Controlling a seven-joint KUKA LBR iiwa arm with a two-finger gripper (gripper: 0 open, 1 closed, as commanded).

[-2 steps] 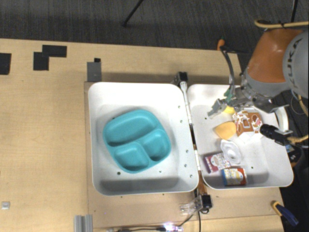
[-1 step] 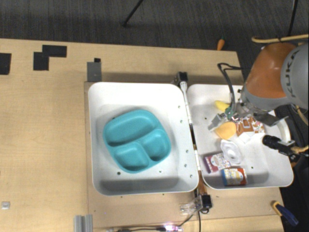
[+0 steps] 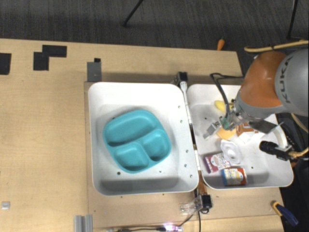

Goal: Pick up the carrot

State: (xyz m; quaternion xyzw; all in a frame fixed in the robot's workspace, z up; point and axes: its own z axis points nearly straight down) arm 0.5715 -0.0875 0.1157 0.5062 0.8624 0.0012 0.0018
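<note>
In the right bin (image 3: 270, 178), a small orange piece that looks like the carrot (image 3: 225, 125) lies at the wrist end of my gripper (image 3: 213, 129), mostly hidden by it. The gripper hangs low over the upper-left part of that bin, pointing left towards the wall between the two bins. The grey arm with its orange band (image 3: 260, 83) comes in from the right and hides the bin's upper right corner. I cannot make out whether the carrot is held.
A yellow item (image 3: 219, 104) lies just above the gripper and a pale one (image 3: 226, 134) just below. A clear cup (image 3: 231, 152), purple packet (image 3: 212, 163) and small can (image 3: 234, 177) lie nearer the front. The left bin (image 3: 99, 129) holds a teal divided plate (image 3: 137, 140).
</note>
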